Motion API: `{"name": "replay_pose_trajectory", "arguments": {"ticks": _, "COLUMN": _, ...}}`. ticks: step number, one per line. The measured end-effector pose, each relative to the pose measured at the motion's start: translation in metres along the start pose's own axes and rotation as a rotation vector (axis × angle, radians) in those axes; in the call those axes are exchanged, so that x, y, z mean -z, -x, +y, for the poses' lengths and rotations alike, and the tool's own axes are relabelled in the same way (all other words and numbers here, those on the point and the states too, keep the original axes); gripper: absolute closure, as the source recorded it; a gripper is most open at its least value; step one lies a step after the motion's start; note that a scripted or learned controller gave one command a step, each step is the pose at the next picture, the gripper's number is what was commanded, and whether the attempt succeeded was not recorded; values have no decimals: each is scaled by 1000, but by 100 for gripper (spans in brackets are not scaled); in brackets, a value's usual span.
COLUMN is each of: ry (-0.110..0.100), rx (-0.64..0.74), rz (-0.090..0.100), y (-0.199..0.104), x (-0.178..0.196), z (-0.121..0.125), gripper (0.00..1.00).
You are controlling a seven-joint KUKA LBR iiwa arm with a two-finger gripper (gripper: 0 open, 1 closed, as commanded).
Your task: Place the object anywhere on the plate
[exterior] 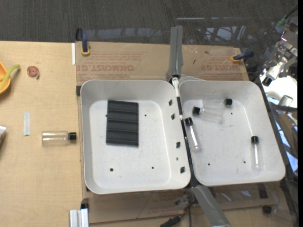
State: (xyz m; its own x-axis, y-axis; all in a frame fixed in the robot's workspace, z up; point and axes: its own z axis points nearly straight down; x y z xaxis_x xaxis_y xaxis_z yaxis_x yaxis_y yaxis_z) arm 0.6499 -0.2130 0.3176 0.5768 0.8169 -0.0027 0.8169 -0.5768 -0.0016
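Four clear vials in right bin

One fixed camera looks down at a slant on both white bins from above the bench

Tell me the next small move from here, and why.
Probably swing the arm in over the right bin and stop above the vial lying alone near its right wall. The dark ribbed plate sits in the left bin, awaiting an object, and that vial has room around it.
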Motion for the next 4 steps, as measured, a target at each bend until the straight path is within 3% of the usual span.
{"name": "replay_pose_trajectory", "arguments": {"ticks": 1, "ry": -3, "rx": 57, "rz": -1, "y": -31, "x": -57, "z": -106, "gripper": 100}}
{"name": "replay_pose_trajectory", "arguments": {"ticks": 2, "ry": -1, "rx": -101, "rz": -1, "y": -146, "x": -23, "z": -119, "gripper": 100}}
{"name": "replay_pose_trajectory", "arguments": {"ticks": 3, "ry": -3, "rx": -242, "rz": -3, "y": -129, "x": -117, "z": -200, "gripper": 100}}
{"name": "replay_pose_trajectory", "arguments": {"ticks": 4, "ry": 1, "rx": -609, "rz": 0, "y": -228, "x": -6, "z": -218, "gripper": 100}}
